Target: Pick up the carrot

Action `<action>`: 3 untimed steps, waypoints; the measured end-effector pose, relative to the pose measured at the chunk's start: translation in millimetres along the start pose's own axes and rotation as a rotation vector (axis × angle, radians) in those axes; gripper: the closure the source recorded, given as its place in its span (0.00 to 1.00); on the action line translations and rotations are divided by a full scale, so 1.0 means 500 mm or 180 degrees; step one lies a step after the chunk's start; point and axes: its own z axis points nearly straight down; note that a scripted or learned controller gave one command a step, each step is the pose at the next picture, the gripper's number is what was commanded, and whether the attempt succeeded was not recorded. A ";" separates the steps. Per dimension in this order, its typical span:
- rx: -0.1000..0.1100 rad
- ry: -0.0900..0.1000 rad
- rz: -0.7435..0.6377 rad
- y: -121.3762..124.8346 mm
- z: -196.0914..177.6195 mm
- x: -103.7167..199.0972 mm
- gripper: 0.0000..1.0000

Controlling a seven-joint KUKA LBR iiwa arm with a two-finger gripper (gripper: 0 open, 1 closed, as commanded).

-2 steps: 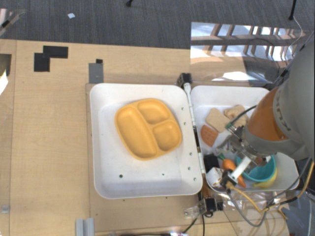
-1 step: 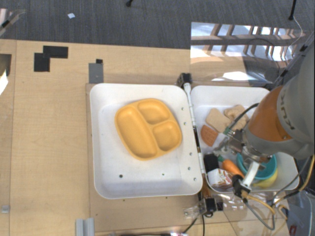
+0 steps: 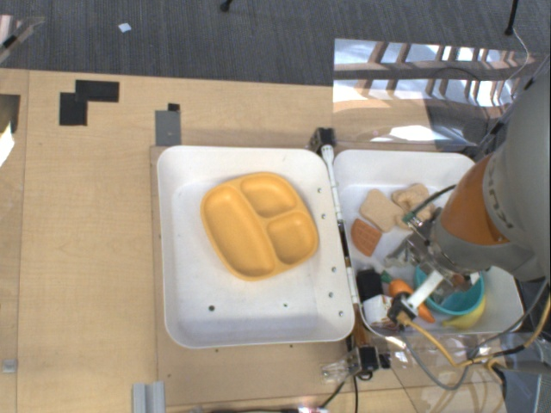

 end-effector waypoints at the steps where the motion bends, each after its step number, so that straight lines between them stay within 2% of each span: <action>1: 0.0039 -0.0009 -0.1171 -0.025 -0.014 0.016 0.00; 3: 0.0008 0.0001 -0.2513 -0.019 -0.002 0.017 0.00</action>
